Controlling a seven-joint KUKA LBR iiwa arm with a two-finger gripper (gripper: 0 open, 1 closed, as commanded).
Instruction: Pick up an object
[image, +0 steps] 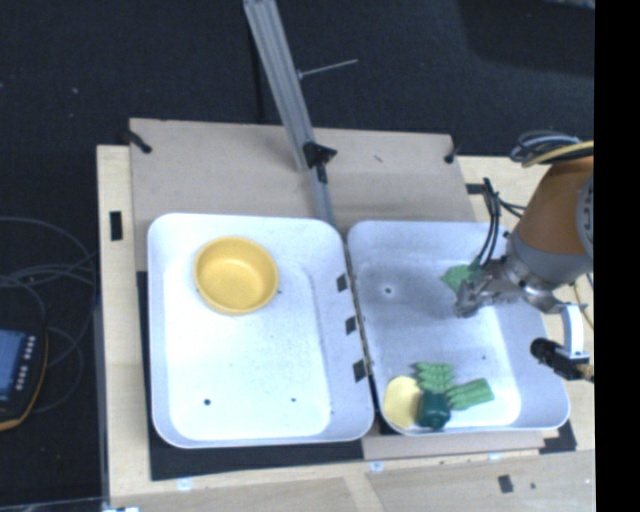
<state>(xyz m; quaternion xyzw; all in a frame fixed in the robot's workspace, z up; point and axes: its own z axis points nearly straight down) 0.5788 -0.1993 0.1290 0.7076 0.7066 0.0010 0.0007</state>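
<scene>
- A dark floor surrounds a light wooden bench (230, 165), which carries two shallow white bins side by side.
- The left bin (250, 400) is the broader of the two in this view; its floor is speckled and mostly bare.
- The right bin (400, 260) touches the left bin along a shared middle edge, where small dark clips sit.
- The grey arm (555, 225), with its orange band, reaches in from the right over the right bin's far right part.
- A grey metal rail (285, 85) runs at a slant from the top of the view down to the gap between the bins.
- A yellow bowl (236, 275) stands upright in the upper left of the left bin.
- The gripper (470, 298) is low over the right bin, just beside a small green object (459, 275) at its upper left; whether the jaws are open, or hold it, cannot be told.
- A cluster lies at the right bin's near edge: a pale yellow round piece (400, 400), a dark green block (434, 410) touching it, and a light green leafy toy (455, 388) across them.
</scene>
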